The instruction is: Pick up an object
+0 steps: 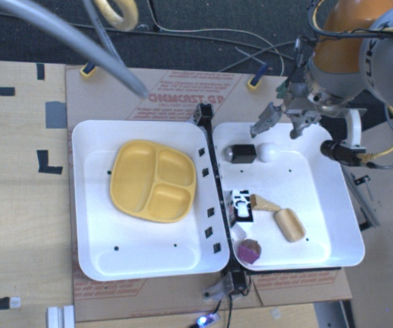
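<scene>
My gripper hangs over the far edge of the right bin, open, with nothing between its fingers. Just below it, inside the bin, lies a dark cylinder with a white round end. Nearer the front lie a tan wooden piece, a small black-and-white item and a purple lump. The left bin holds a yellow divided plate.
A black divider with clips runs between the two bins. Cables trail across the dark floor behind the bench. A grey pole crosses the top left. Cardboard lies under the bins.
</scene>
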